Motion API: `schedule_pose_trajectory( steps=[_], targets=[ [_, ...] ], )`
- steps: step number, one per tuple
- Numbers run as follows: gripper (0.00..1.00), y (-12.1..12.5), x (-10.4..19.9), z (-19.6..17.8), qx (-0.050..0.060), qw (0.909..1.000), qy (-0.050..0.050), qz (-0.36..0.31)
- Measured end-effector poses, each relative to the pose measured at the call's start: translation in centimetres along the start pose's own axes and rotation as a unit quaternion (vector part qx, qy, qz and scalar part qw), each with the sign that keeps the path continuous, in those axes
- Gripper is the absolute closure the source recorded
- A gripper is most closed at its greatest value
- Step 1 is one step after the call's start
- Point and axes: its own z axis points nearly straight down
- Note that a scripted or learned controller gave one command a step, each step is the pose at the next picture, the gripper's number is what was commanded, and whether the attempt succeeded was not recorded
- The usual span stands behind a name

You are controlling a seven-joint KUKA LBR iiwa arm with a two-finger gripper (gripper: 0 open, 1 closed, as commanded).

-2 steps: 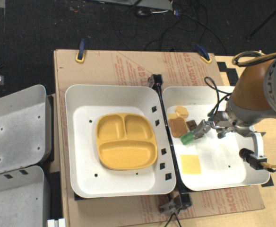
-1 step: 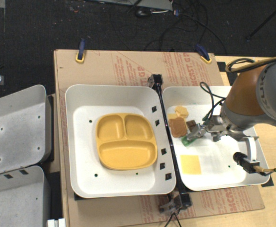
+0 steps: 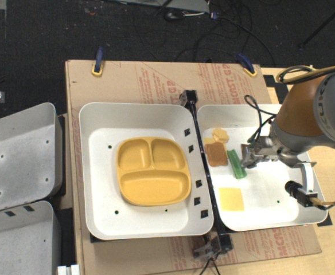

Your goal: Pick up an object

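Yellow flat square (image 3: 232, 199) nearest camera, lying in right bin (image 3: 271, 211), near front. Behind it: green stick (image 3: 236, 164), brown block (image 3: 216, 153) just left of stick, small orange-yellow piece (image 3: 220, 135) touching block's far edge. Claw (image 3: 252, 155) low in right bin, just right of green stick; claw opening: cannot tell. Nothing visibly held. Left bin (image 3: 98, 211) holds yellow divided tray (image 3: 154, 171), centred. Both bins on cardboard-topped table (image 3: 156, 79).

Glossy, probably plastic yellow tray (image 3: 154, 172), white bins (image 3: 98, 153)
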Motion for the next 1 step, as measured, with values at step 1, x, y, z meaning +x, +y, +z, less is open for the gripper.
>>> schedule_pose_trajectory(
  steps=[1],
  targets=[
    [1.00, 1.15, -0.23, -4.97, 0.002, 1.0000, -0.002, -0.002]
  ],
)
